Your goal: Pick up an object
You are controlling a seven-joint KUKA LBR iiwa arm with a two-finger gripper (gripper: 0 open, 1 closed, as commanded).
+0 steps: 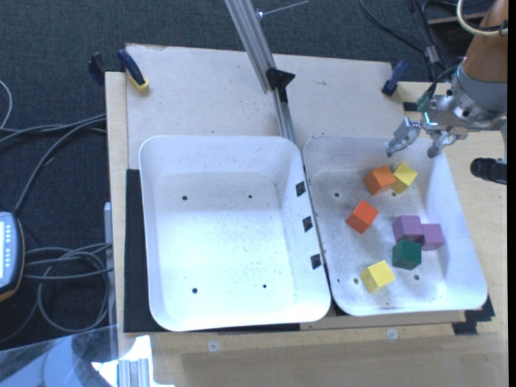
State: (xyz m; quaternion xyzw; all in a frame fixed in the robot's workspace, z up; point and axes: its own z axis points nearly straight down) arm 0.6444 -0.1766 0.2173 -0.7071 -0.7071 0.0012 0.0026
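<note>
Seven small blocks lie scattered in the right bin (455,216), right of frame centre, as I watch from my remote station: an orange block (378,180) touching a yellow block (404,175) near the bin's upper edge, a second orange block (362,216) below them, two purple blocks (418,230) pressed together beside a green block (406,255), and another yellow block (377,276) lowest of all. At upper right the gripper (418,141) hangs over the bin's top rim, just above the orange-and-yellow pair, its two fingers spread apart with nothing between them. To the left, the left bin (161,176) sits on the bench (201,95), a blue clamp (133,68) at upper left
</note>
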